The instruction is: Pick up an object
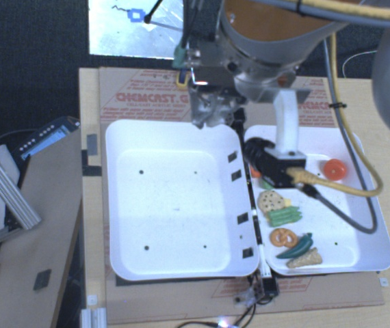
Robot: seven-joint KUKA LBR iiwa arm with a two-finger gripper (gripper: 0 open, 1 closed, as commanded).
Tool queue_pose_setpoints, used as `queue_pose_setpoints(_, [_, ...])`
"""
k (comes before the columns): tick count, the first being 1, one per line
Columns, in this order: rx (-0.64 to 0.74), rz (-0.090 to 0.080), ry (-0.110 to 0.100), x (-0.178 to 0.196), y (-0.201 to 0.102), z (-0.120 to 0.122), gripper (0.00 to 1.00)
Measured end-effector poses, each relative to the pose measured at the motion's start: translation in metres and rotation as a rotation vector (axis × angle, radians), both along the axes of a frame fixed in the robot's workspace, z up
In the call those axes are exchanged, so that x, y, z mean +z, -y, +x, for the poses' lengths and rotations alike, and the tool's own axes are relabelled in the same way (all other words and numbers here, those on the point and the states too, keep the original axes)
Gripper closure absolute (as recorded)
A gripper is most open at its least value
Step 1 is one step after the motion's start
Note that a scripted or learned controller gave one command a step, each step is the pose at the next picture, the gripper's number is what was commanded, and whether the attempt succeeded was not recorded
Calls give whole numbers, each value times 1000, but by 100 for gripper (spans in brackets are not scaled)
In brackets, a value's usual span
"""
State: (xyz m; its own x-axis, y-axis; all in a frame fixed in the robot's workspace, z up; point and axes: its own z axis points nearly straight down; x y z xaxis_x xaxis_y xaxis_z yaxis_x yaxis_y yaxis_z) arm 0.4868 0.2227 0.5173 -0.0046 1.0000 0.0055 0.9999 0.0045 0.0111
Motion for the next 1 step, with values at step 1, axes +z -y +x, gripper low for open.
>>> queue_pose_setpoints(1, [-5, -4, -8, 19, 22, 0, 100])
